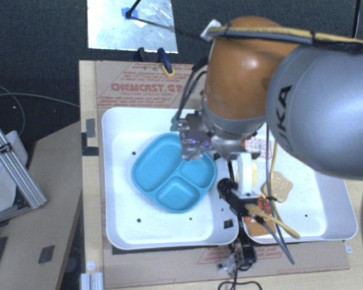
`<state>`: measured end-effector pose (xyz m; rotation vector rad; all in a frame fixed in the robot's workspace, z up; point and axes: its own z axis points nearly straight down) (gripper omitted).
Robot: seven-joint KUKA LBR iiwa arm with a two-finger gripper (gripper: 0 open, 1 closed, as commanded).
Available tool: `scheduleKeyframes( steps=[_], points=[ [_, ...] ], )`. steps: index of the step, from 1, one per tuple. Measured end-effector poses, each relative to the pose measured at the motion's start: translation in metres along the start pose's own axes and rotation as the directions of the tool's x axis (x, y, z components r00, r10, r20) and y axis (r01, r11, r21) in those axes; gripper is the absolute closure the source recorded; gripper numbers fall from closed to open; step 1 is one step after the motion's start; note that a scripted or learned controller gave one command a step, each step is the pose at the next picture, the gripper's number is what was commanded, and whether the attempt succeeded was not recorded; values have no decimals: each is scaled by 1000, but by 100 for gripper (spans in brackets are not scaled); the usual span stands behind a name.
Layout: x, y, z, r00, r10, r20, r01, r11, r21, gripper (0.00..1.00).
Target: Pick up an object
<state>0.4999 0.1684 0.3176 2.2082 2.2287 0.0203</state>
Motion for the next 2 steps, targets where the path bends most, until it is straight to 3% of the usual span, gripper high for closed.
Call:
scheduleKeyframes(
  steps=[1, 2],
  points=[
    [29, -15, 40, 1000, 2, 5, -2, 1000, 14, 100],
    [-53, -13, 11, 1000, 16, 8, -16, 1000, 7, 100]
  ],
)
